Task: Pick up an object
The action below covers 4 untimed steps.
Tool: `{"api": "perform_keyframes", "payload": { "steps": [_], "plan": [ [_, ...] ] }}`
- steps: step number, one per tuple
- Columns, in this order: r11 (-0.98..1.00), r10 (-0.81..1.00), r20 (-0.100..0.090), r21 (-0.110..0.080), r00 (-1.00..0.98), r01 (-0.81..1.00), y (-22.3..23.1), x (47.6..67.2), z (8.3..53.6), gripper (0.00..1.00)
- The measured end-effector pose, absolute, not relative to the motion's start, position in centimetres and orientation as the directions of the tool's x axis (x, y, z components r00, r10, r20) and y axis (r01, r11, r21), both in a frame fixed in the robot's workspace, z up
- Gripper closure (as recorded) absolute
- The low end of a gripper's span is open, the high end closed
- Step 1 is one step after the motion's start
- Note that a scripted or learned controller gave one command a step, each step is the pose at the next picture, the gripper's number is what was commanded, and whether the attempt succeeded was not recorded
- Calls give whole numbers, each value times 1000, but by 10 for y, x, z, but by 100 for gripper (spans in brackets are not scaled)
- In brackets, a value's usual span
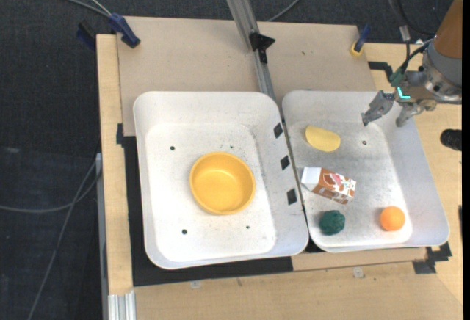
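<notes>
- Ball point(393, 219), orange: right bin point(433, 208), 5 o'clock corner, close to the rim; little room for a finger on the wall side.
- Green lump point(332, 222): 7 o'clock, just beside the carton point(330, 185).
- Bowl point(222, 182), yellow: centre of left bin point(158, 238).
- Yellow lump point(322, 139): 10 o'clock, bare floor around it; judged the easiest pick, straight descent.
- Gripper point(389, 111): 1 o'clock over the right bin, fingers spread wide, holding nothing.

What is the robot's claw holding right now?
Nothing. The gripper is open over the back of the right bin, with only air between its fingers. The closest thing, the pale yellow lump, lies apart from it.
</notes>
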State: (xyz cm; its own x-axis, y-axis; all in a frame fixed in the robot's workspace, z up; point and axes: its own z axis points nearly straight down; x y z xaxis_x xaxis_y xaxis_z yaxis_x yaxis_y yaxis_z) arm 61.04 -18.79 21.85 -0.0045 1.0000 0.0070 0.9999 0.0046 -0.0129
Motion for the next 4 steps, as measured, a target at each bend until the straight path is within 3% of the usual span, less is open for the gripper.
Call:
{"api": "perform_keyframes", "payload": {
  "steps": [1,2,3,4],
  "plan": [
    [5,1000,7,-12,-5,1000,-188,611,219,0],
    [3,1000,6,-19,-2,1000,-191,616,169,0],
    [1,1000,7,-20,-1,1000,-189,604,117,0],
    [2,1000,7,-18,-1,1000,-186,602,93,0]
  ]
}}
